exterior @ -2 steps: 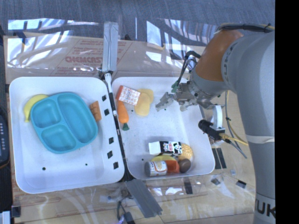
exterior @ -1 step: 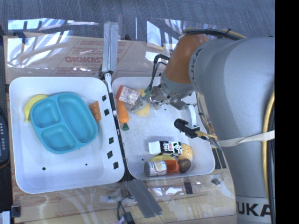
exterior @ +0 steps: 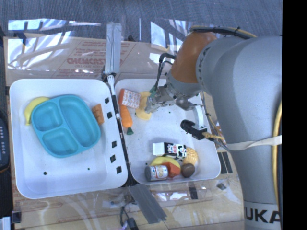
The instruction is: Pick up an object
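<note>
My gripper hangs low in the right bin, near its back left corner. It stands right over a pale yellow piece, touching or almost touching its upper right edge. An orange and white packet lies just left of the gripper. Further left, an orange carrot lies along the bin's left wall. The grey arm with its orange band covers the right bin's back right part.
At the right bin's front lie a black and white carton, a can, a banana, a red piece and a brown piece. The left bin holds a blue divided plate, a yellow thing and a small orange piece.
</note>
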### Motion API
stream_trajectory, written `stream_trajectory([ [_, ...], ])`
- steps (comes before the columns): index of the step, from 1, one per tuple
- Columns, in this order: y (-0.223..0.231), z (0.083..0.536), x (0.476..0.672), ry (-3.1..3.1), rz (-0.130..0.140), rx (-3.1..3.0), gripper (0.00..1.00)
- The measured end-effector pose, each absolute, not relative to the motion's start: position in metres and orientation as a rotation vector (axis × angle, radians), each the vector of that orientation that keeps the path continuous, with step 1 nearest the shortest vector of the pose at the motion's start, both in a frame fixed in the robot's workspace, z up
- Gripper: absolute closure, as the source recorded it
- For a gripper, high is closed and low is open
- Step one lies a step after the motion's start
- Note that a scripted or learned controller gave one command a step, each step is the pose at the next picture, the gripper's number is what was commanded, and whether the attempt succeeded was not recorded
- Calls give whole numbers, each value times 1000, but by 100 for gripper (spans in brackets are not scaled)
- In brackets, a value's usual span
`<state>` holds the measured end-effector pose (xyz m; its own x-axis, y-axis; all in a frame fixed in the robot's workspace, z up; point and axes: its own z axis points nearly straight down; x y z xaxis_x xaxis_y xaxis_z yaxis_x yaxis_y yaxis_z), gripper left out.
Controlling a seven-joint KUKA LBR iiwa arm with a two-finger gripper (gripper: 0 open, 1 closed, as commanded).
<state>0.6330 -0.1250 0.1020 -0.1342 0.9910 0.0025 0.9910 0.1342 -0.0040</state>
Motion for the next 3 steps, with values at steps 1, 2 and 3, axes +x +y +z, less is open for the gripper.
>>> stream_trajectory([
  [1,-125,102,633,-2362,3,-2063,0],
  [2,-101,93,633,-2358,2,-2076,0],
  [3,-101,103,634,-2361,3,-2071,100],
])
